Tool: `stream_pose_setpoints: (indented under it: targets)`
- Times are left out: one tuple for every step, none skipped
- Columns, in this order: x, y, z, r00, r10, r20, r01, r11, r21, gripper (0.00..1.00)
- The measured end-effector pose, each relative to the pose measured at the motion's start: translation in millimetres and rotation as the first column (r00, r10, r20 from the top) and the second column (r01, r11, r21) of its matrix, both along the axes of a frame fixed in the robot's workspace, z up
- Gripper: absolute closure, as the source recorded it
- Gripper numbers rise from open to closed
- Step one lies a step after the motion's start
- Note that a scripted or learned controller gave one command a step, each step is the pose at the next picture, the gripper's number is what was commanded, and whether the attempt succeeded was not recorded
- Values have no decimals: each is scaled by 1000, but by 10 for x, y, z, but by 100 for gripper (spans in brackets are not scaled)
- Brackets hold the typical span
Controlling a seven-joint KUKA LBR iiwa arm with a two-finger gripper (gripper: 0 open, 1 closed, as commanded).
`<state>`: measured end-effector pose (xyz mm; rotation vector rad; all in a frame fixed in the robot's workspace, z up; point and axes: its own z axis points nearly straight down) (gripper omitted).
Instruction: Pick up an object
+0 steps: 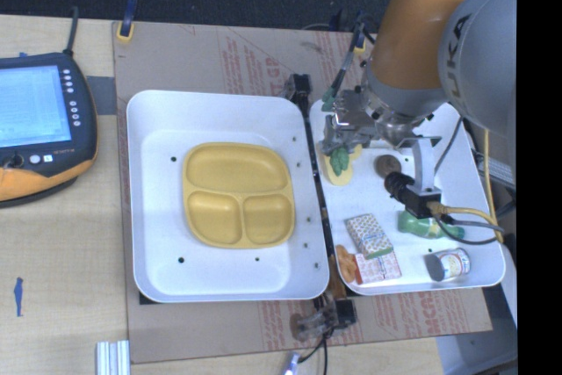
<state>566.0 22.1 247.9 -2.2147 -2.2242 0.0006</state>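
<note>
My gripper (338, 147) hangs low over the top left corner of the right bin (481, 189), right above a small yellow and green toy (339, 164) that looks like a little corn cob or banana. I cannot tell from up here how the tool is set, because the arm's body hides it from me. I think the toy is light and made of smooth plastic, so it could slip or roll. I would grab it across its thin middle, not by the ends. It lies just beside the bin's left wall, and that wall could get in the way on that side. Nearby in the same bin are a brown round thing (385, 164), a green toy (420, 226), a small patterned box (368, 234), a flat red and white packet (376, 267) and a little tin can (449, 263) lying on its side. They sit apart from the yellow toy, so they should not bump me. A black cable part (402, 187) hangs off the arm over the bin. The left bin (158, 215) holds a yellow divided plate (238, 193). A tablet (39, 123) sits far off on the bench.
</note>
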Motion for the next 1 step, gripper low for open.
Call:
stream_pose_setpoints:
  targets:
    - [-151, 164, -250, 1000, 2, -2, -2, 1000, -3, 100]
